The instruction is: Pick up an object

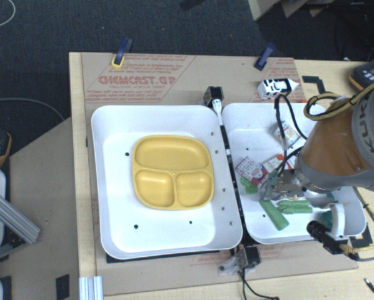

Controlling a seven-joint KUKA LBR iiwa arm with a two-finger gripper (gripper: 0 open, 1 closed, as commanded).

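Green objects [281, 211] in right white bin [252, 224] under arm [337, 149], jaws' state impossible to tell

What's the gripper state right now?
Gripper: down in the right bin among the green items; open or closed cannot be told.

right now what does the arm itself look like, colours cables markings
The arm is bulky and rounded, grey with a wide orange-brown band above the wrist and dark lettering partly visible on the grey casing. Black cables loop over its top. The gripper end is a cluster of grey metal parts, too cluttered to make out clearly.
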